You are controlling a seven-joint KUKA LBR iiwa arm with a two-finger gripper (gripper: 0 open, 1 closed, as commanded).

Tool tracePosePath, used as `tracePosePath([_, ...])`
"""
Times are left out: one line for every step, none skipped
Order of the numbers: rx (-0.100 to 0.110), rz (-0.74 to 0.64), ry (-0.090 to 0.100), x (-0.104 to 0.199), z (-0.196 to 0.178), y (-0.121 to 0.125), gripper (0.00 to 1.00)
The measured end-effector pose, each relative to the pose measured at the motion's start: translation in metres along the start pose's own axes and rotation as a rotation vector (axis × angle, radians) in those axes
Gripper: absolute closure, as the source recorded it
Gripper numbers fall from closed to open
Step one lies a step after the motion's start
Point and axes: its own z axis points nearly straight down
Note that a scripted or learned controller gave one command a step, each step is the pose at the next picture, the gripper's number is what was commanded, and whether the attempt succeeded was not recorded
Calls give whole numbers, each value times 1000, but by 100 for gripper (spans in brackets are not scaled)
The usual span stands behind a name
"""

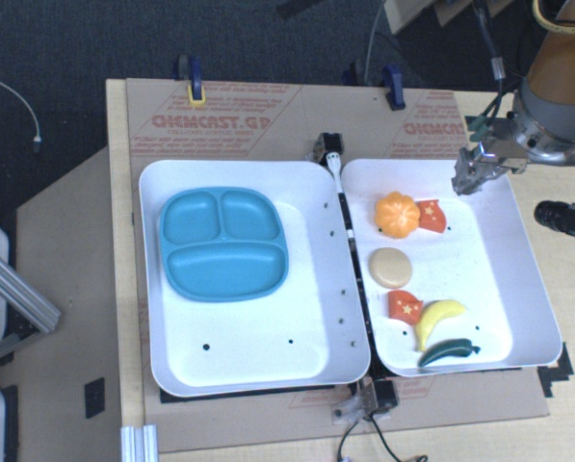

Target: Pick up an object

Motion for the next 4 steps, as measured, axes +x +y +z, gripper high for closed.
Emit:
tracePosePath([2, 1, 0, 43, 10, -19, 100])
tracePosePath([0, 0, 0, 92, 8, -38, 100])
tracePosePath([0, -1, 0, 145, 7, -50, 100])
tracePosePath([1, -1, 1, 203, 11, -64, 100])
